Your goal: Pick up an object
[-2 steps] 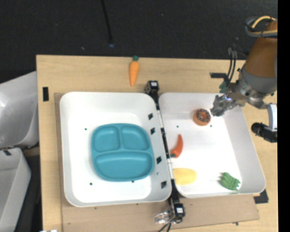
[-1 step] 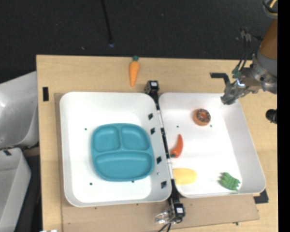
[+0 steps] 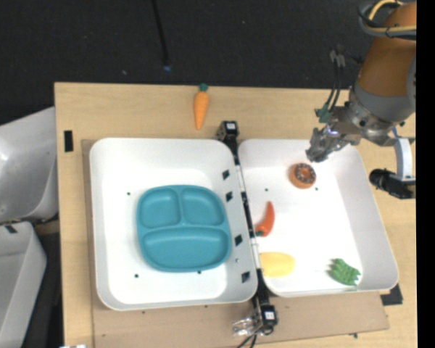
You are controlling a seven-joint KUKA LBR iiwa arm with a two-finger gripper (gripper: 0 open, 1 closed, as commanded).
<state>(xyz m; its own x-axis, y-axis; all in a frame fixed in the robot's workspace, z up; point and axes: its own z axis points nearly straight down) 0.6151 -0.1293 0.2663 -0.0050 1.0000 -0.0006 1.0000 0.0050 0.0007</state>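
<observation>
My gripper [image 3: 320,151] hangs over the far part of the right bin [image 3: 362,216], just above and to the right of a small brown donut [image 3: 302,175]. Nothing shows between its fingers. A red chili pepper [image 3: 265,219] lies near the bin's left wall. Below it rests a yellow lemon [image 3: 277,264], and a green leafy piece [image 3: 344,272] sits at the near right corner.
The left bin [image 3: 112,172] holds a teal divided plate [image 3: 183,228]. An orange carrot [image 3: 201,106] lies on the wooden bench beyond the bins. Black clips [image 3: 228,130] join the bins along the centre seam.
</observation>
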